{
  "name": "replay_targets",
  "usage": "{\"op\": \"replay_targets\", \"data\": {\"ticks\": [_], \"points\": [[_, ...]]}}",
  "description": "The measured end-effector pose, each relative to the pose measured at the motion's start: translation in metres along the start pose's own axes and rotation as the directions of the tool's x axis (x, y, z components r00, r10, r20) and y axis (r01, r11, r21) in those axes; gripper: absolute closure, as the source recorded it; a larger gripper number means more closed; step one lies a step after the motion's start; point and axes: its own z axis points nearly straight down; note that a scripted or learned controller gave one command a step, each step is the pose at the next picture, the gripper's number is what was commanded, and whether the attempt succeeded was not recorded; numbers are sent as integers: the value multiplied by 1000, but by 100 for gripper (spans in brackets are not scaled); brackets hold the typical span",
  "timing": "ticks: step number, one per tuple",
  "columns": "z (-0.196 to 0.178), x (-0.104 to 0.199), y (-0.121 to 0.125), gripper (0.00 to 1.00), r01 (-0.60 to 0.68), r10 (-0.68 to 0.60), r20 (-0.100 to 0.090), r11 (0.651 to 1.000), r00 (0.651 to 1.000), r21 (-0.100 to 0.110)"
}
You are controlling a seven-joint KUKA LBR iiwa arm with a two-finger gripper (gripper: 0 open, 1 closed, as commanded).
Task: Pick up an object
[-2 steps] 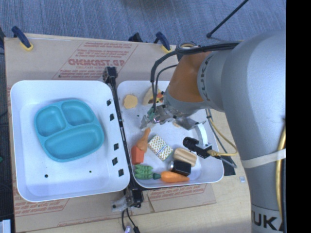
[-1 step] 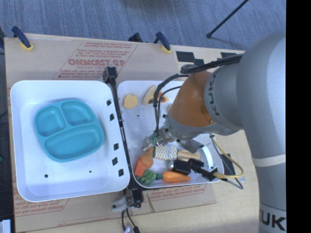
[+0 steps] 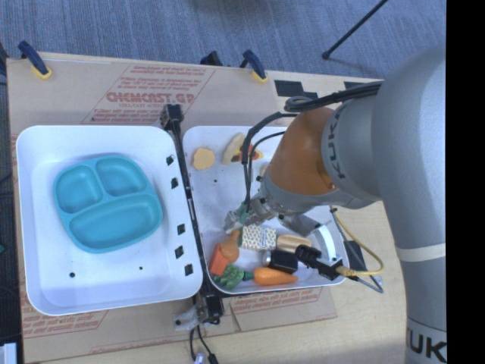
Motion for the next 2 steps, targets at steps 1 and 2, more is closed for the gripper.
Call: {"op": "replay_targets", "data": {"ticks": [1,2], "points": [[-90,64,-25,100,-71,71,1,997,997,-2],[-117,99,-12,100,79,-79,2,997,997,-4]]}}
